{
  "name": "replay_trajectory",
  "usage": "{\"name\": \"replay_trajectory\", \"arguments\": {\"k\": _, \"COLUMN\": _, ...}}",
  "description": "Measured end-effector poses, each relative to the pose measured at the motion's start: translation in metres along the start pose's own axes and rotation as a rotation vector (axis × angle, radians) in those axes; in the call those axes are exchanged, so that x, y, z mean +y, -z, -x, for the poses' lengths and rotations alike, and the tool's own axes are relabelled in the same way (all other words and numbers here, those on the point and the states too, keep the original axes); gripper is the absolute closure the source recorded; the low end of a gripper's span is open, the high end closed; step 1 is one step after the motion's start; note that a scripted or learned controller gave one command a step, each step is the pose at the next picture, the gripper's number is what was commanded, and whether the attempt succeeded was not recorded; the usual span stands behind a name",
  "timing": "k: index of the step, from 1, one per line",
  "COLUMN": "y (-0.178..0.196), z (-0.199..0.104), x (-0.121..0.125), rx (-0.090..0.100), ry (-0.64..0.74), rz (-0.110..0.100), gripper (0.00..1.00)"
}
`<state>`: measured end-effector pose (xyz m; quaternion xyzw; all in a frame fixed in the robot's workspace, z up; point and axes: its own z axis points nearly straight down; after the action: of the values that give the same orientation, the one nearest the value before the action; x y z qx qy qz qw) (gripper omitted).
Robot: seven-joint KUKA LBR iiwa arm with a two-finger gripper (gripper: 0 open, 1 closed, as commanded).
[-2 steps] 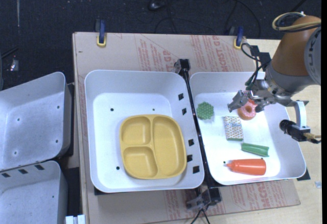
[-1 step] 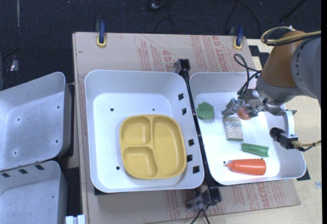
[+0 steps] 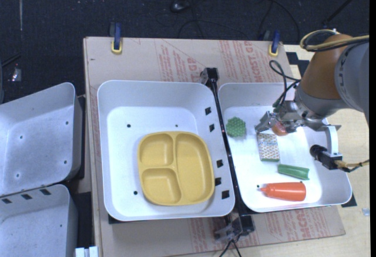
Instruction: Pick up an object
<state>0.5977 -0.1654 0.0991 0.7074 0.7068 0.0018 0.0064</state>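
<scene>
- Hand [image 3: 275, 125] sits low in the right bin [image 3: 247, 97], near the bin's middle, reaching in from the right on the grey arm [image 3: 335, 83] with its orange band.
- Fingers: too small and cluttered to read; cannot tell whether they are spread or closed. A small orange-red bit shows at the hand, but whether it is a gripped thing or part of the hand is unclear.
- Patterned flat packet [image 3: 268, 146] lies just below the hand, close to it or touching; contact not resolvable.
- Green bumpy ball [image 3: 236, 127] lies left of the hand, apart from it, near the bin's left wall.
- Green stick-shaped piece [image 3: 293, 171] lies below the packet, toward the right wall.
- Orange bottle [image 3: 284, 191] lies on its side along the front of the right bin, just below the green piece.
- Left bin [image 3: 117, 103] holds a yellow three-part tray [image 3: 175, 168], flat on its floor.
- Both bins rest side by side on the counter [image 3: 153, 56].
</scene>
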Motion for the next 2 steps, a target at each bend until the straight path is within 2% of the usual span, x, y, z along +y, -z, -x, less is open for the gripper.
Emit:
{"name": "replay_trajectory", "arguments": {"k": 1, "y": 0.012, "z": 0.002, "x": 0.002, "rx": -0.004, "ry": 0.000, "rz": 0.006, "gripper": 1.00}}
{"name": "replay_trajectory", "arguments": {"k": 2, "y": 0.075, "z": 0.007, "x": 0.006, "rx": 0.005, "ry": 0.002, "rz": -0.006, "gripper": 1.00}}
